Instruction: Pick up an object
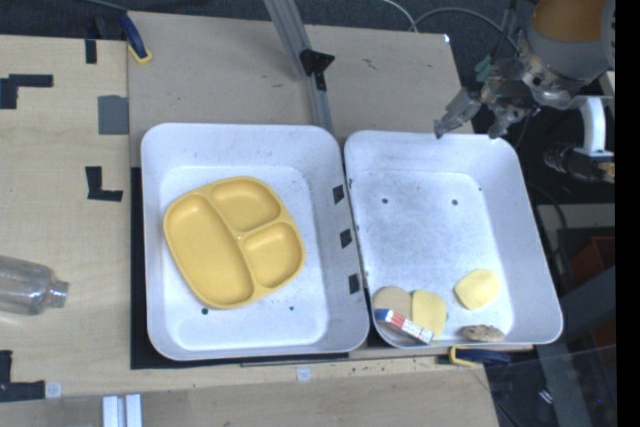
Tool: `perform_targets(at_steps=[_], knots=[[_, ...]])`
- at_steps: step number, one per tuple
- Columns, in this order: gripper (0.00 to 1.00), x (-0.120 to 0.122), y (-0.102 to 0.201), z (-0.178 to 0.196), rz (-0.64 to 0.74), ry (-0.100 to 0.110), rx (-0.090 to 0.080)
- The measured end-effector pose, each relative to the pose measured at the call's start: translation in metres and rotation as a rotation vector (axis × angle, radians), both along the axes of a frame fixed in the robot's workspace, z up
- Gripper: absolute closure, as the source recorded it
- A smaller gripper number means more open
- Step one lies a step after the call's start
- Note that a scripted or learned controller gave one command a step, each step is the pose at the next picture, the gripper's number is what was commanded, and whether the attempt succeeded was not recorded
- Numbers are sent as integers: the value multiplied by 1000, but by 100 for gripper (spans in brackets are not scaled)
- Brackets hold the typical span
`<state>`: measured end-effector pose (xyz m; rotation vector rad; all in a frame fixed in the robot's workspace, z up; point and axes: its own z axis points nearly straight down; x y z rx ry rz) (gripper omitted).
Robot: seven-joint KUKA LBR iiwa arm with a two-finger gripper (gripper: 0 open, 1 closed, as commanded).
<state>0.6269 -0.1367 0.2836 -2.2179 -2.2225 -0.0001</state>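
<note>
My gripper hangs over the far right corner of the right bin, its two fingers spread apart with nothing between them. Small objects lie along that bin's near edge: a yellow rounded piece, a pale yellow piece, a tan disc, a small white tube with a red end and a brown cookie-like bit. All of them sit well away from the gripper, toward the front of the bin.
The left bin holds a yellow divided plate. A metal pole slants over the bench behind the bins. A clear plastic bottle lies on the bench at the far left.
</note>
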Motion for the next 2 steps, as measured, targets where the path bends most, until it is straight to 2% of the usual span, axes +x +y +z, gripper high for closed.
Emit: perform_targets(at_steps=[1, 2], knots=[[0, -54, -69, 171, -3, -9, -6], [0, 29, -73, 244, 1, -11, -8]])
